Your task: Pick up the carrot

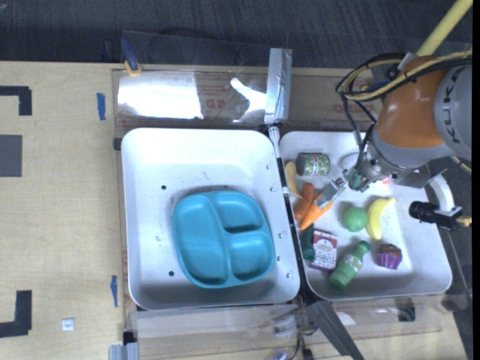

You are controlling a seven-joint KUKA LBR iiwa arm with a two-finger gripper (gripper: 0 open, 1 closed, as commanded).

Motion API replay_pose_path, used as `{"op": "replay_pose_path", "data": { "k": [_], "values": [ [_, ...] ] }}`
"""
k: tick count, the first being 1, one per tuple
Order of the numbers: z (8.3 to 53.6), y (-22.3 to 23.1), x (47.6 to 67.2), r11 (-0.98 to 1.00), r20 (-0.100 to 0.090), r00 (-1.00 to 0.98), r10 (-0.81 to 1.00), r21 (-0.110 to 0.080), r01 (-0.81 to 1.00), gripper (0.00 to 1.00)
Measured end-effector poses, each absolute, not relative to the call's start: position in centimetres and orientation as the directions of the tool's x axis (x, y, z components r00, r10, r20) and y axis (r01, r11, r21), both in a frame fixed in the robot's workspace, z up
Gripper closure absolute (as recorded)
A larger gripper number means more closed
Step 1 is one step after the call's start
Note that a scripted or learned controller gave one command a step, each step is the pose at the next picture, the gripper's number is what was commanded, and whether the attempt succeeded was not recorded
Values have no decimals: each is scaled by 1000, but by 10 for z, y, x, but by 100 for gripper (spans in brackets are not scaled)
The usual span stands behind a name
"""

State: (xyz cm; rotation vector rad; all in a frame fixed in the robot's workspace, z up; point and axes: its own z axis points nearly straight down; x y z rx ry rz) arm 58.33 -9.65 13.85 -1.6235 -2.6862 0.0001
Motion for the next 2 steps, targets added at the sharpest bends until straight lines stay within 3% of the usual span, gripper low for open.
{"op": "replay_pose_path", "data": {
  "k": [1,2],
  "values": [
    [93,-100,551,580,-13,-580,815,16,814,0],
    [87,-105,616,685,-4,-685,728,4,728,0]
  ]
}}
